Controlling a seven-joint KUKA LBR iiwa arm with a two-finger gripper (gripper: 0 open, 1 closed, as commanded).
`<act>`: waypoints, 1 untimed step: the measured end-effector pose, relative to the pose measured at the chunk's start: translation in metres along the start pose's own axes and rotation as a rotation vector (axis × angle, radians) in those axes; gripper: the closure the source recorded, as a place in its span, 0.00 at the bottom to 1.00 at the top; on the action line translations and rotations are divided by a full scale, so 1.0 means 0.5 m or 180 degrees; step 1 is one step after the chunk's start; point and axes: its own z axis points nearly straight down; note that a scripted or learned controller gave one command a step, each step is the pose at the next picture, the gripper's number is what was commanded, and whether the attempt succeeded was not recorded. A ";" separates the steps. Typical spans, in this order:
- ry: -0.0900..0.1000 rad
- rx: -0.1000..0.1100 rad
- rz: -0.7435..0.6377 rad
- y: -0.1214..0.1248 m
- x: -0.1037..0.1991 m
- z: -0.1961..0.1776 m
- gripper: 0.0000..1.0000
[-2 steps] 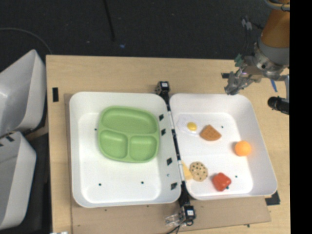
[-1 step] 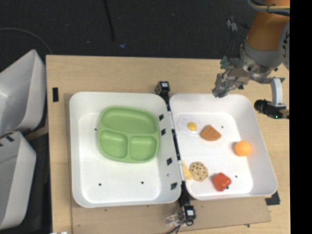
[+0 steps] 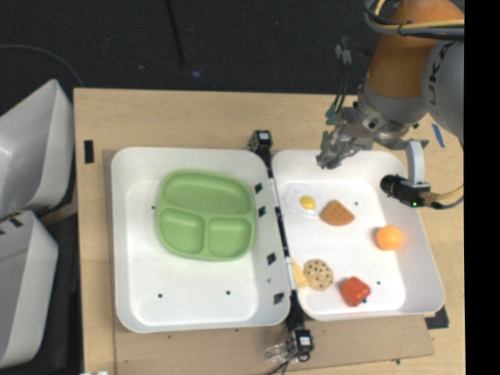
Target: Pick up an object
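My gripper [image 3: 329, 158] hangs over the far edge of the right bin [image 3: 414, 287], above its back left part. In that bin lie a fried egg [image 3: 305, 203], a brown wedge of bread [image 3: 337, 213], an orange ball [image 3: 389, 237], a round cookie [image 3: 318, 273], a red pepper-like piece [image 3: 355, 291] and a small yellow piece [image 3: 299, 274] at the left wall. The egg is the closest to the gripper, a short way nearer the camera. Nothing shows between the gripper's tips.
The left bin [image 3: 133, 287] holds a green divided plate [image 3: 206, 214]. A row of black clips [image 3: 269, 217] runs along the seam between the bins. White containers [image 3: 27, 209] stand off the bench at the left.
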 end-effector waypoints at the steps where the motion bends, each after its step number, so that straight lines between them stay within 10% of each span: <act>1: 0.0002 0.0000 -0.0003 0.000 0.106 0.023 1.00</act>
